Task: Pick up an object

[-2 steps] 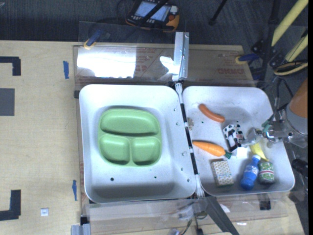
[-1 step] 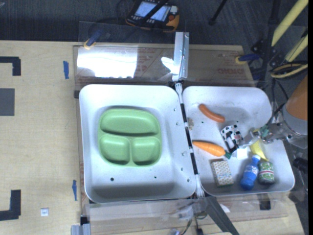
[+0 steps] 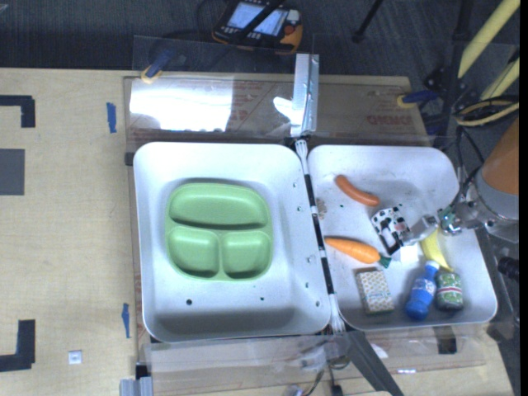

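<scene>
The right bin (image 3: 429,165) holds several small objects. An orange sausage (image 3: 356,190) lies near its back left, and a carrot (image 3: 353,250) lies at mid left. A black-and-white patterned piece (image 3: 386,223) sits in the middle, with a yellow banana (image 3: 435,250) to its right. Along the front are a beige speckled block (image 3: 374,291), a blue bottle (image 3: 421,290) and a green can (image 3: 450,290). My gripper (image 3: 422,224) reaches in from the right, low over the bin between the patterned piece and the banana. Nothing is visibly lifted.
The left bin (image 3: 157,221) carries a green divided plate (image 3: 219,228). A raised divider (image 3: 312,213) separates the two bins. A clear panel and a metal bracket (image 3: 305,93) stand behind them. Cables and stands crowd the floor at the back right.
</scene>
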`<state>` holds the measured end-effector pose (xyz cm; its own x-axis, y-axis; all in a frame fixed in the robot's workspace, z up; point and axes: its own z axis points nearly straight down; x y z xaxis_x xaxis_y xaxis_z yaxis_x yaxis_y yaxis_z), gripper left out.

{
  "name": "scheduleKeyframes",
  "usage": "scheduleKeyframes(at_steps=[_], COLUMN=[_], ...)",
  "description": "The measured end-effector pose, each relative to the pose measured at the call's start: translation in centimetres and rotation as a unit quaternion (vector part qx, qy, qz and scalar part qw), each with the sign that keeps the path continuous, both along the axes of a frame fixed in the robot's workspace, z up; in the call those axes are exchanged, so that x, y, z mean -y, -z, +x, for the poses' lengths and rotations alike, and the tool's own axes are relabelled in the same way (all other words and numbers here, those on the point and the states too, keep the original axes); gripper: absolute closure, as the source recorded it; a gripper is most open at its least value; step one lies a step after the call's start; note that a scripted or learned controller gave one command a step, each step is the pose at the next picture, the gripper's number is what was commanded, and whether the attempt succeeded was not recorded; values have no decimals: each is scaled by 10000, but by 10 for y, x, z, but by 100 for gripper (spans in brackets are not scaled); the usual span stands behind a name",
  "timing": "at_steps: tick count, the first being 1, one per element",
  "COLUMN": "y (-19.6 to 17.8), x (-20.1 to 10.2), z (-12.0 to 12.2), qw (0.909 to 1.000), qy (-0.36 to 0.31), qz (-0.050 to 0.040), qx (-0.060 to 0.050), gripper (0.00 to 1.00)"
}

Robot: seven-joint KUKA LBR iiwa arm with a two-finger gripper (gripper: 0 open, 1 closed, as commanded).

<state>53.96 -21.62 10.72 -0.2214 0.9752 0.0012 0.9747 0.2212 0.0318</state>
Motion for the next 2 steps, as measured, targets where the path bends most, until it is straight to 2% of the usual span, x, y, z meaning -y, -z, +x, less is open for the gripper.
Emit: scheduleKeyframes(at_steps=[1, 2], y=[0, -1], x=[1, 7], z=[-15, 13], qw=[9995, 9850], qy=[-291, -1719], qz=[-55, -129], qx=[94, 50], gripper=[0, 0])
